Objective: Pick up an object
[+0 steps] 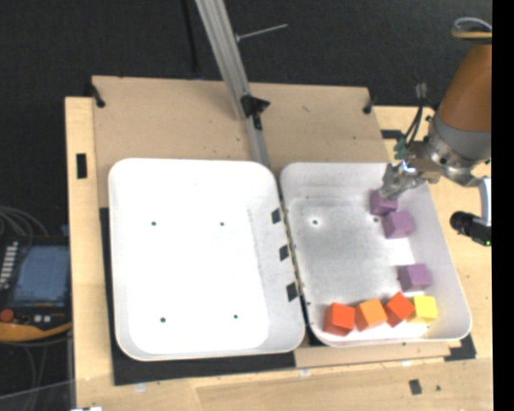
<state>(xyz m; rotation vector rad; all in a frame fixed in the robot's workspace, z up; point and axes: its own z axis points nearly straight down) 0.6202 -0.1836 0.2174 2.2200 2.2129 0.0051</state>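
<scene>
Gripper (400,181) sits at about two o'clock in my view, low over the right bin (325,187), and its tip is right at a purple block (382,202). I cannot tell how the hand is set from up here, and I cannot see if the block is truly caught or just touched.

That purple block is the one I would go for. A second purple block (399,224) lies just beside it, toward five o'clock, and they look like they touch. A third purple block (415,276) sits apart, further down at five o'clock. Along the six o'clock wall of the bin I see a row: a red-orange block (339,318), an orange block (371,313), another red-orange block (399,307) and a yellow block (425,306).

What could go wrong, I think: the two purple blocks are so close that the hand may push one into the other, or the first block may slip out as the arm lifts. The bin wall is near too, so the hand might bump it.
</scene>
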